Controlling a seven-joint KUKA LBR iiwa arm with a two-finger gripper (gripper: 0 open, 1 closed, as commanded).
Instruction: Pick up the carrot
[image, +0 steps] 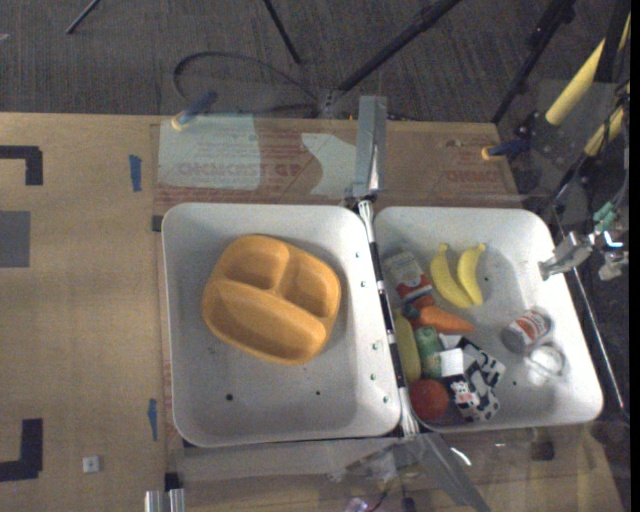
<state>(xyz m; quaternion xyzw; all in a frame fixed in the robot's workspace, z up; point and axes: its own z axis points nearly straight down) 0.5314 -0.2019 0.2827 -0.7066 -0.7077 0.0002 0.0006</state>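
Two white bins side by side, carrot lying in the right bin.
The left bin (190, 400) holds an orange divided plate (271, 297). In the right bin (575, 385), the carrot (444, 320) lies near the left wall, just beside the bananas (457, 274), a tomato (430, 399) nearer. The gripper (583, 247) sits at the bin's far right rim; its opening cannot be told.

Wooden bench (80, 300), dark carpeted floor (120, 40), black tripod legs (400, 40)
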